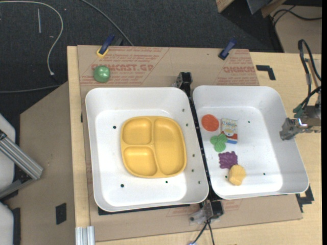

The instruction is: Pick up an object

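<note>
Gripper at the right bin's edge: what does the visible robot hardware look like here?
A small grey metal gripper shows beside the right bin. It looks blocky, with a bright spot on top. Dark cables loop above it. Finer detail is too small to tell.

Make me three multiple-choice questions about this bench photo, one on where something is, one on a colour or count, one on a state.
1. Where does the green ball lie?
A. in the left bin
B. on the cardboard beyond the left bin
C. in the right bin

2. What colour is the divided plate?
A. yellow
B. blue
C. red

3. The plate's compartments are:
A. full of toys
B. bare
C. covered by a lid

Answers:
1 B, it sits on the cardboard outside the left bin.
2 A, it is plainly yellow.
3 B, nothing lies in its three sections; the small toys are in the right bin.
</note>
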Tool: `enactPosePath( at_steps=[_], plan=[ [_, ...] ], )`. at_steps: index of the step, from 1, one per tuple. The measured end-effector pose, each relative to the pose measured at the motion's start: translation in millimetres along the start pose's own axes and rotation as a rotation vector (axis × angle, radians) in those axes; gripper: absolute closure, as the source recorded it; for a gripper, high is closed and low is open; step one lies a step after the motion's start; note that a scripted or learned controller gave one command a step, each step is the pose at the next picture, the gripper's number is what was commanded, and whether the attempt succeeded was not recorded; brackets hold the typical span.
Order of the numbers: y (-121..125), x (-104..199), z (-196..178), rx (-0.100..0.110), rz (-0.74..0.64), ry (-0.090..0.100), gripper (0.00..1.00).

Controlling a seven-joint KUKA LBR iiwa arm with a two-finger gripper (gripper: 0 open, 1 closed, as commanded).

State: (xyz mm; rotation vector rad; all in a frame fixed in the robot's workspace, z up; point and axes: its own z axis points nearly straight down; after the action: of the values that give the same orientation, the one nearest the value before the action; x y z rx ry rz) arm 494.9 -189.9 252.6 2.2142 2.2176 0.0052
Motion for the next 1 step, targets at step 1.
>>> enactPosePath(
  at_steps=[1],
  plan=[
    [9.4,45.7,9.7,0.009,-0.004,0.007,1.00]
  ],
)
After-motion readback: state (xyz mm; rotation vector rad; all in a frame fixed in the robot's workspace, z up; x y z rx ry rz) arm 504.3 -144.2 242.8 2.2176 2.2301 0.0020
